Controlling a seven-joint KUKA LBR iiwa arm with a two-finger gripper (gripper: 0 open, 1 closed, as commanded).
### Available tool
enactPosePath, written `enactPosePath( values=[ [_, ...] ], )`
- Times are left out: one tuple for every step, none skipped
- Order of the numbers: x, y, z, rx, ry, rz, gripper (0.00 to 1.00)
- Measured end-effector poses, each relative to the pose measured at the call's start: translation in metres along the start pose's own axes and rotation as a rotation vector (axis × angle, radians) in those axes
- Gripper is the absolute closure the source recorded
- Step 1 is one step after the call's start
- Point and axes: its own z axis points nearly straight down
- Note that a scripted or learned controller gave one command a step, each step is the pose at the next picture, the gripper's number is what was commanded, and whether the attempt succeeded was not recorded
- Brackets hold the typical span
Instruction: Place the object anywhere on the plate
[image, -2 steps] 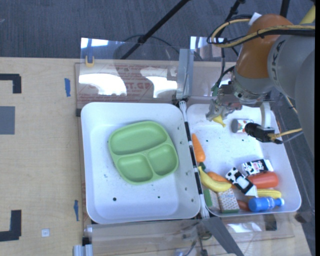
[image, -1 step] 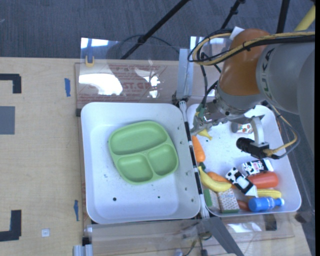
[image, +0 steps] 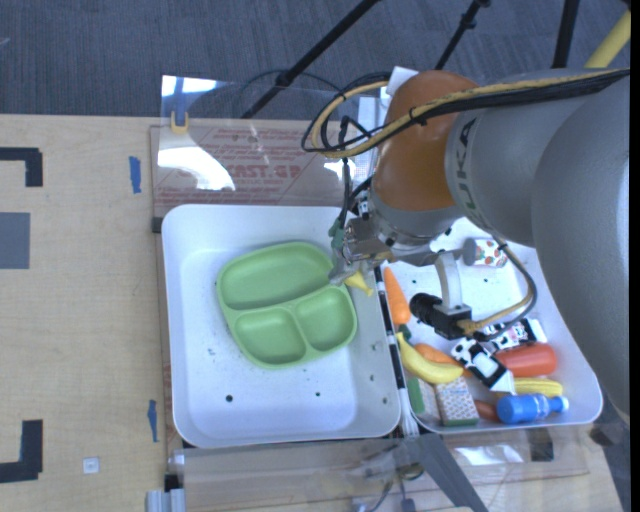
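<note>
Hovering at the right rim of the green three-compartment plastic plate, my two-finger claw sits low over the seam between the two shallow white bins. A small yellow piece shows just under the claw tip, beside the plate's right edge; I judge it to be the object, but I cannot tell whether it is clamped or merely lying there, nor whether the claw is apart or together. The plate rests in the left white bin; the right white bin holds an orange carrot-shaped toy, a yellow banana-shaped toy and a blue bottle. To do this step well, carry the piece leftward past the raised rim, centre it above a compartment, lower until near the floor, then release.
</note>
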Motion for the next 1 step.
enactPosePath(
  values=[
    [-0.0004,0.0,0.0,0.0,0.0,0.001,0.0]
  ],
)
